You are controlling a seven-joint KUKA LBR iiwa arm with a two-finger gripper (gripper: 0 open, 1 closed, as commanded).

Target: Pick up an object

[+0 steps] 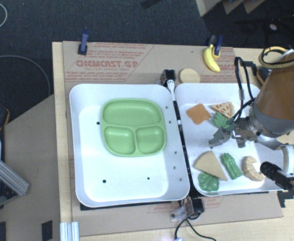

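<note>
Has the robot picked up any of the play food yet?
Not yet, it seems. Done: the gripper has reached into the right bin, low among the toy foods beside the green leafy piece. In hand: nothing shows between its fingers. Left: grabbing one piece and lifting it.

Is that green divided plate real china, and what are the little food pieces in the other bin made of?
The green divided plate looks like moulded plastic: an even matte colour, soft rounded ridges, no glaze shine. The food pieces seem to be plastic toys too, such as the orange slice, the tan wedge and the green pickle; their colours are flat and uniform, though the material can't be confirmed from above.
</note>
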